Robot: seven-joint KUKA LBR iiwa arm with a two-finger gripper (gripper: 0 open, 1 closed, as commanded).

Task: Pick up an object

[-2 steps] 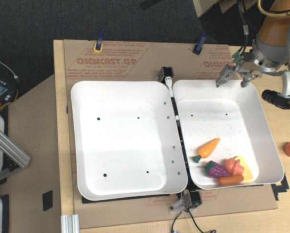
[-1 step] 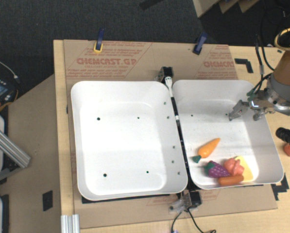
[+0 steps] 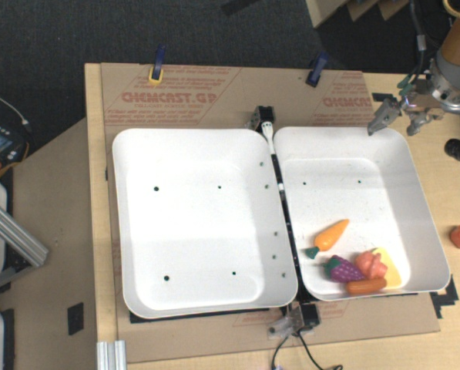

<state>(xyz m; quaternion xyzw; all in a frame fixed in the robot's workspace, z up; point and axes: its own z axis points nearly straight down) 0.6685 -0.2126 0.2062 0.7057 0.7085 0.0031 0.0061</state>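
Observation:
Several toy foods lie in the near corner of the right bin (image 3: 384, 176): an orange carrot (image 3: 330, 234), purple grapes (image 3: 343, 270), a red strawberry-like piece (image 3: 372, 264), an orange sausage-shaped piece (image 3: 366, 287) and a yellow piece (image 3: 391, 272) under them. My gripper (image 3: 397, 122) hangs above the far right corner of the right bin, well away from the toys. Its fingers are spread apart, open, with nothing between them.
The left bin (image 3: 191, 214) stands beside the right one on a cardboard sheet (image 3: 214, 91) held by blue clips (image 3: 158, 66). A small red object (image 3: 459, 236) lies on the bench outside the right bin. A cable connector (image 3: 263, 119) sits between the bins at the far side.

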